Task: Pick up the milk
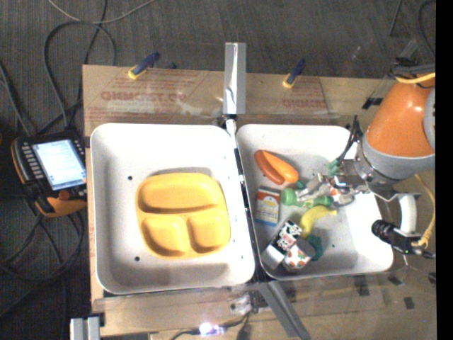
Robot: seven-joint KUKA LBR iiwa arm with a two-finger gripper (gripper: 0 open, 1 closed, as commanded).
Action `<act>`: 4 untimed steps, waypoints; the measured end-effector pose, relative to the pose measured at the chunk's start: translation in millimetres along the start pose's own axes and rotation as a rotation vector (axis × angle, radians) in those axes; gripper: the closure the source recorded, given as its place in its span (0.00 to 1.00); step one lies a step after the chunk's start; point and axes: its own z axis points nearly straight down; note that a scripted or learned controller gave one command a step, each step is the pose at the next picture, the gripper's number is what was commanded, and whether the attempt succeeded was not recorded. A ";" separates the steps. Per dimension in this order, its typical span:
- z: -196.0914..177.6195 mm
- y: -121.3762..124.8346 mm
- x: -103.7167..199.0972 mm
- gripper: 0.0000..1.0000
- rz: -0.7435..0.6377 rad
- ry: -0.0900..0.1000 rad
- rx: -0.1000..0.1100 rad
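The small black-and-white cow-patterned milk carton (pixel 287 236) is seen lying near the front of the right white bin (pixel 368 257), touching a small round cup with red dots (pixel 298 258), and the metal two-finger gripper (pixel 327 187) is seen up and to the right of it, over a yellow banana (pixel 316 217); how wide the jaws are cannot be told, and nothing is seen held. For a good grab, the gripper should probably be moved over the carton and brought straight down. An orange carrot (pixel 276 166), a small white-and-orange box (pixel 267 206) and green toys (pixel 290 195) are crowded close by, and a yellow divided tray (pixel 184 213) is seen in the left white bin (pixel 113 154).
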 end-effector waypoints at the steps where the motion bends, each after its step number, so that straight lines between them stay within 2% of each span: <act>1: 111.1 -24.0 26.0 0.00 -0.004 -0.001 -0.007; 2: 101.6 -23.5 27.5 1.00 -0.005 0.001 -0.008; 3: 24.6 -23.7 104.6 1.00 -0.262 -0.001 0.000; 4: 24.7 -28.3 156.8 1.00 -0.478 -0.002 0.001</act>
